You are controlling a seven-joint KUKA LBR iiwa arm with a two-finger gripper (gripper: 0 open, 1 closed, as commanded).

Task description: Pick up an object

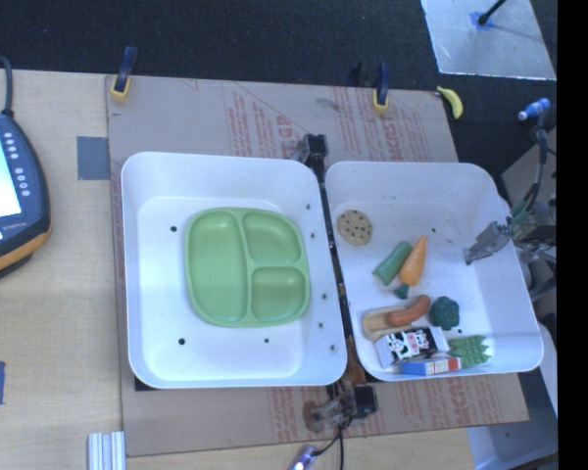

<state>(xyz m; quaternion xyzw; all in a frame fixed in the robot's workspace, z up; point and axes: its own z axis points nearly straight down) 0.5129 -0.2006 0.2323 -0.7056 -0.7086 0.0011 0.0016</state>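
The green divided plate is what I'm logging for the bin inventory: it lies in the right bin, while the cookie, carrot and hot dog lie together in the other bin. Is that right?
Not quite. The camera view shows the green divided plate lying in the left bin, not the right. The cookie, carrot and hot dog do lie together in the other bin, the right bin.

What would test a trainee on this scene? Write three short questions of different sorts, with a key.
1. True or false: the green divided plastic plate lies in the left shallow white bin.
2. What lies right beside the orange toy carrot? A) a long green toy vegetable B) a round brown cookie C) a black-and-white carton
3. Over which bin does the grey arm's two-finger gripper hang?
Key: 1 true; 2 A; 3 the right shallow white bin, near its right wall.
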